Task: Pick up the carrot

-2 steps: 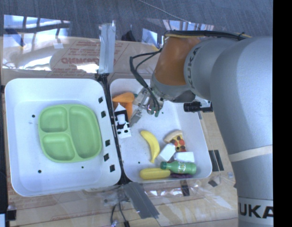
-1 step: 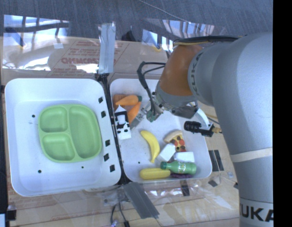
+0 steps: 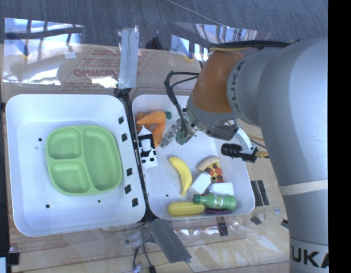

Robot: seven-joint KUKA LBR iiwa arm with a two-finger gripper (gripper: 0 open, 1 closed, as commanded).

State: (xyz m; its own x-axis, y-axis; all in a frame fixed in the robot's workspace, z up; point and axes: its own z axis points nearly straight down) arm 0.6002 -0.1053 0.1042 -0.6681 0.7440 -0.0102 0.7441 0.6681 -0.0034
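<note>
An orange carrot [image 3: 152, 120] lies at the back left of the right bin [image 3: 239, 182], close to the divider between the two bins. A second orange piece [image 3: 159, 133] sits just below it. My gripper [image 3: 176, 135] hangs low over the right bin, immediately right of the carrot. Its tips stand beside the orange pieces. No object shows between its fingers. The grey arm with its orange band [image 3: 218, 90] comes in from the right and covers the bin's back right part.
A green three-part plate [image 3: 84, 159] lies in the left bin [image 3: 28, 112]. The right bin also holds a yellow banana [image 3: 182, 174], a pizza slice [image 3: 210, 166], a white block [image 3: 201, 182], a green bottle [image 3: 215, 201] and a yellow piece [image 3: 186, 209].
</note>
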